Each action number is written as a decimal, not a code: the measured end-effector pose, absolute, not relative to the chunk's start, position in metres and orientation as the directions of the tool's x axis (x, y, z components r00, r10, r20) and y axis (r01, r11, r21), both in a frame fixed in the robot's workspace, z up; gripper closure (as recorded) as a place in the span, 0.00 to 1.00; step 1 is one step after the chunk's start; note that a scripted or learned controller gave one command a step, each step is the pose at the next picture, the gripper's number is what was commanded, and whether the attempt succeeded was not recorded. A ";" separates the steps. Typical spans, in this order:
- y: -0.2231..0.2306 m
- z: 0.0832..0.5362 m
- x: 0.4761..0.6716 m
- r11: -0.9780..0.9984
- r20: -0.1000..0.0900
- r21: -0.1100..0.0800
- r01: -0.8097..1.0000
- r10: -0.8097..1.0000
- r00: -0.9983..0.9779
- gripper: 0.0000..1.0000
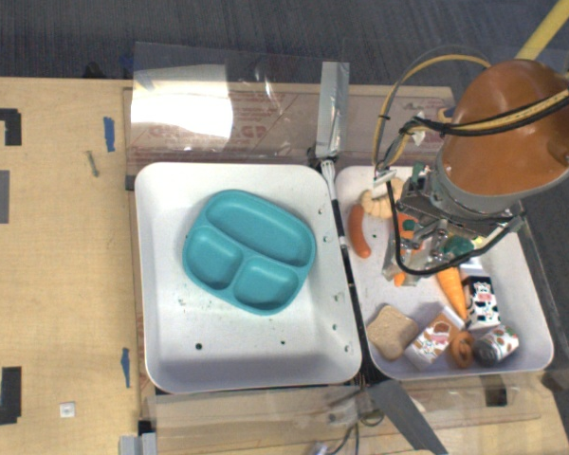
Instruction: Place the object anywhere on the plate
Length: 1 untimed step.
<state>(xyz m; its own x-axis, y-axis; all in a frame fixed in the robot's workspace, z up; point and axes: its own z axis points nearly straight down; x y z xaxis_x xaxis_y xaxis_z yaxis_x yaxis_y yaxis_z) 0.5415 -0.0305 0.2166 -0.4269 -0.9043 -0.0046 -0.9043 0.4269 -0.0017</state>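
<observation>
A teal divided plate (249,250) lies in the left white bin (166,349) with nothing on it. My gripper (425,246) hangs low over the right bin (534,322), under the orange wrist band and looped cables, among the toy foods. An orange carrot (451,293) lies just below and to the right of it. A red sausage (359,231) sits to its left near the bin's wall. I see nothing clearly held, because the wrist hides the tip from above.
More toys crowd the right bin's front: a bread slice (392,331), a black-and-white carton (481,303), a small printed box (431,343) and a grey can (494,348). A pale pastry (374,203) sits at the back left. A ridge (342,254) divides the bins.
</observation>
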 end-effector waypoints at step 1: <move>-0.072 0.234 0.584 0.207 -0.004 -0.007 -0.978 -0.978 -0.207 1.00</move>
